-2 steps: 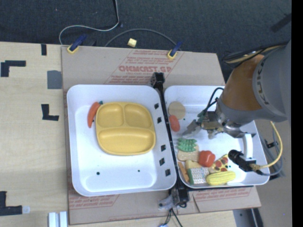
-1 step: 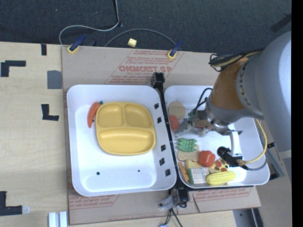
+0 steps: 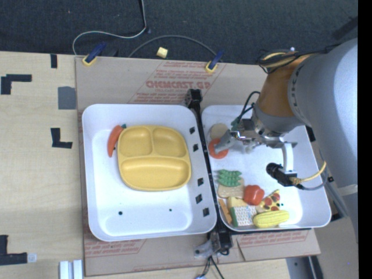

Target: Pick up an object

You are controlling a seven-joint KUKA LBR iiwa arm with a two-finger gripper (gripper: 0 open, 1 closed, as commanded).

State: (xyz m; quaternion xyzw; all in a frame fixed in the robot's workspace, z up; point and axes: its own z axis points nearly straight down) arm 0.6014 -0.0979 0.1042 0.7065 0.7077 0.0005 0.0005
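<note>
The gripper (image 3: 228,142) partly hides a red object (image 3: 218,152) beneath it.

The arm (image 3: 334,97) is a thick, smooth grey body with an orange band (image 3: 278,92) above the wrist. Below it sits a metal wrist block with thin black cables looping around it, a yellow cable, and a black knob-like fitting (image 3: 278,171).
</note>
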